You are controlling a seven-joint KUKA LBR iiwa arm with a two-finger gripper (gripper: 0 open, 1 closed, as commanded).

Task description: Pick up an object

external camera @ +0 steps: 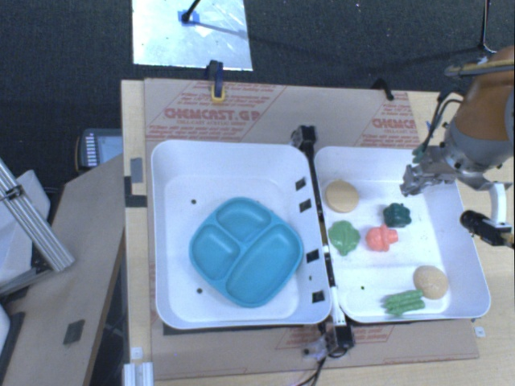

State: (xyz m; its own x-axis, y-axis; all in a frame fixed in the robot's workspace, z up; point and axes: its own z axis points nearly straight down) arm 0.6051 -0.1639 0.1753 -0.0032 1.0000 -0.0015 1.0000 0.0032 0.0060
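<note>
While my gripper [414, 177] hangs over the far right part of the right bin [467, 296], I cannot tell how it is set, and I see no toy in it. My arm [483, 111] comes in from the right side.

All the things I could pick lie in the right bin. A tan round one [342, 196] sits near the far left corner. A dark green toy [397, 215] lies closest to my gripper, toward the far right. Just beside it, nearer to me, is a pink toy [381, 238], and a light green leafy toy [344, 237] sits by the left wall. A second tan round one [430, 281] and a green bumpy toy [403, 301] lie close together by the near edge.

The left bin [161, 215] has a blue plate [245, 250] in it.

I think the dark green toy is my best try. But the pink toy sits so near that I could bump it or grab both. These toys are small and lumpy, so one might slip out. If I come down too close to the right wall, I might hit the rim.
</note>
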